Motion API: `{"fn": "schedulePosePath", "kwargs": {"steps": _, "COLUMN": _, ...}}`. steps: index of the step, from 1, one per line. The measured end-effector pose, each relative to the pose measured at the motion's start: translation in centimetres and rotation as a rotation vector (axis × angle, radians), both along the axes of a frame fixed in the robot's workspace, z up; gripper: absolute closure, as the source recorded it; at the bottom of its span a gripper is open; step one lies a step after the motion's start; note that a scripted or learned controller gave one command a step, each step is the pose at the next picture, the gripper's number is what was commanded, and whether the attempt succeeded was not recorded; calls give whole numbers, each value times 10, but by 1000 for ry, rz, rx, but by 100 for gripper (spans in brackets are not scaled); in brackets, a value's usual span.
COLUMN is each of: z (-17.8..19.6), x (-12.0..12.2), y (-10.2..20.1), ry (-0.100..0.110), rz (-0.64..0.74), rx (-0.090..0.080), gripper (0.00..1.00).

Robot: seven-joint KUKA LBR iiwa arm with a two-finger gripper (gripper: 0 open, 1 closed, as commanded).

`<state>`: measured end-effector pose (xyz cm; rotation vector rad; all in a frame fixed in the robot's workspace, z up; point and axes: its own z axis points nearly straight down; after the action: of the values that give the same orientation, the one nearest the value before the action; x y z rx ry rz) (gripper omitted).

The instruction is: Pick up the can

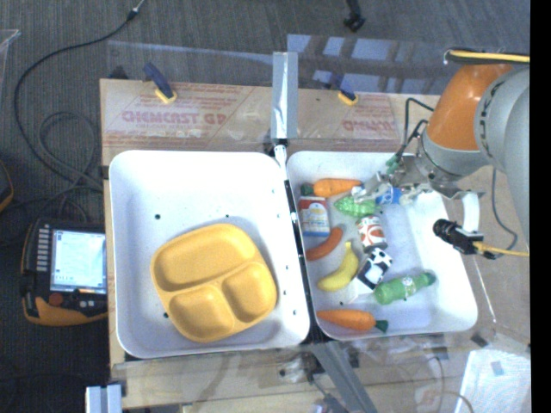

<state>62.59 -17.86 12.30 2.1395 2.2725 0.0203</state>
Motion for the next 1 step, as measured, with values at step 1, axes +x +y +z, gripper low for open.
{"fn": "schedulePosePath", "kwargs": {"steps": 1, "z": -33, "x": -36, "y": 21, "ry": 14, "rz": -3, "rx": 0, "gripper": 0}}
